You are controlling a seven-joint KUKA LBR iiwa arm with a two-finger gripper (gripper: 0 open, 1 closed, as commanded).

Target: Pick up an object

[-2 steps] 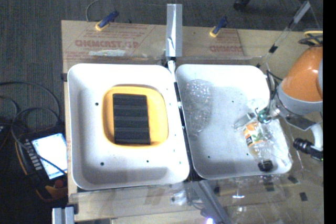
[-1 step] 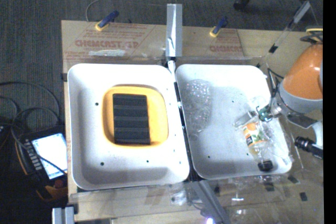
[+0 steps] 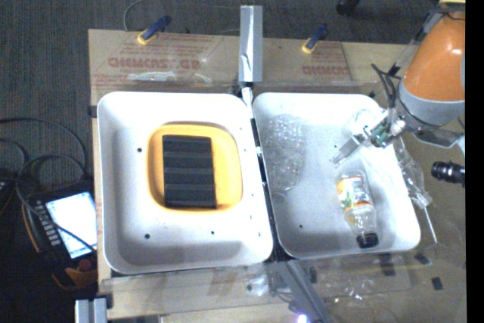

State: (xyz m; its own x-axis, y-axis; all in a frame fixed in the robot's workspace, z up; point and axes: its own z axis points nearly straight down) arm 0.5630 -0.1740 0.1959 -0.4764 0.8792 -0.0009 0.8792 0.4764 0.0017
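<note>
You see the gripper (image 3: 349, 149) hovering over the right bin (image 3: 318, 234), its fingers too small to judge as open or closed. A clear plastic bottle (image 3: 355, 204) lies below it; a yellow-and-black sponge (image 3: 193, 166) fills the left bin (image 3: 121, 185)

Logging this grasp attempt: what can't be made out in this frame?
- Gripper, camera view: small and blurred against the white right bin; finger state unreadable.
- Clear plastic items: transparent, outlines blend into the bin.
- Bottle: label too small to read.
- Arm: cut off by the right edge.
</note>
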